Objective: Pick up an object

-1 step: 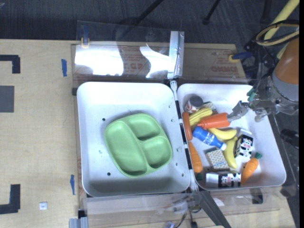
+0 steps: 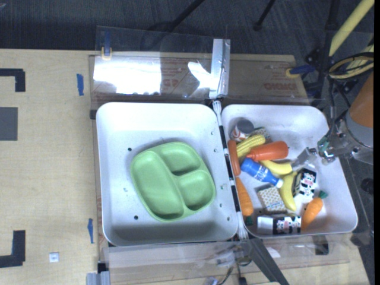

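The right white bin (image 2: 338, 218) holds a heap of toy items. Among them are a red-orange bottle (image 2: 268, 152), a blue bottle (image 2: 259, 171), a yellow banana (image 2: 286, 181), a corn cob (image 2: 250, 142), a black-and-white cow figure (image 2: 306, 184), a small carrot (image 2: 312, 211), a dark bottle (image 2: 279, 224) lying along the front wall and a grey can (image 2: 243, 126) at the back. My gripper (image 2: 310, 154) hangs low over the right part of this bin, just right of the red-orange bottle and above the cow figure. Nothing is visibly held.
The left white bin (image 2: 119, 123) holds a green divided plate (image 2: 172, 180). A clear plastic panel (image 2: 160, 70) stands behind the bins. The wooden bench (image 2: 41, 177) stretches to the left. Cables and stands crowd the far right behind the arm (image 2: 362, 108).
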Robot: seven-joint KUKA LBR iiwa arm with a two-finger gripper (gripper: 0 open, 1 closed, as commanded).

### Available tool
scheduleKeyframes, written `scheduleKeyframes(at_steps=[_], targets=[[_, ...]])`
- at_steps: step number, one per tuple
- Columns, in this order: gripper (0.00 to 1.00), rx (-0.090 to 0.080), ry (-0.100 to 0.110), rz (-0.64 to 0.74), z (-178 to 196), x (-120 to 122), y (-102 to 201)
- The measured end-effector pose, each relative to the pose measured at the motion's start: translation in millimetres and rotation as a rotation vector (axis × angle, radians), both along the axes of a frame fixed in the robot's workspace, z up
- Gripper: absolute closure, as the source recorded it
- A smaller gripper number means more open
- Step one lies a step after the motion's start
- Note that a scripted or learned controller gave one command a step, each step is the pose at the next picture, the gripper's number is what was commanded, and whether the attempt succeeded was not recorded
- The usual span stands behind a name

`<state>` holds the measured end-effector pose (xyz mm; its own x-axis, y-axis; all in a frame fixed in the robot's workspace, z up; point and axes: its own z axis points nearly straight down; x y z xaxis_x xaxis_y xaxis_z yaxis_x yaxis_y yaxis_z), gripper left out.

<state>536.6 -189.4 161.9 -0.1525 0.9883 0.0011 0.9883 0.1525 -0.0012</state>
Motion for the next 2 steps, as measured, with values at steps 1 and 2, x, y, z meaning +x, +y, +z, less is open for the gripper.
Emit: scheduleKeyframes(at_steps=[1, 2], targets=[[0.0, 0.008, -0.006, 0.014, -65.8, 3.6, -20.3], [1.0, -0.001, -0.007, 0.007, -56.0, 2.3, -25.7]])
